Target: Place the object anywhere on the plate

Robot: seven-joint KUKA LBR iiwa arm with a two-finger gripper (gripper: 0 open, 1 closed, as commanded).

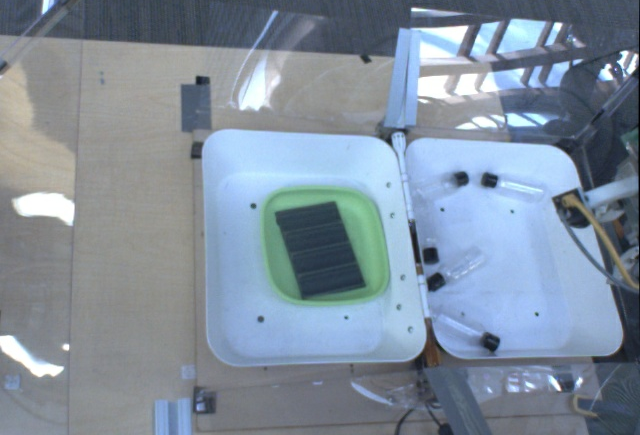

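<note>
A dark grey ribbed rectangular block [319, 250] lies flat on the green square plate [376, 233], slightly turned, covering most of the plate's middle. The plate rests in the centre of the left white bin [230, 323]. At the far right edge, beside the right bin, I see yellow and grey cables with a white fitting [603, 208] that belong to the arm.
The right white bin [560, 323] holds several clear tubes with black caps, including one near its back [505, 185], one in the middle [455, 270] and one at the front [470, 333]. A metal divider post [403, 83] stands behind the bins.
</note>
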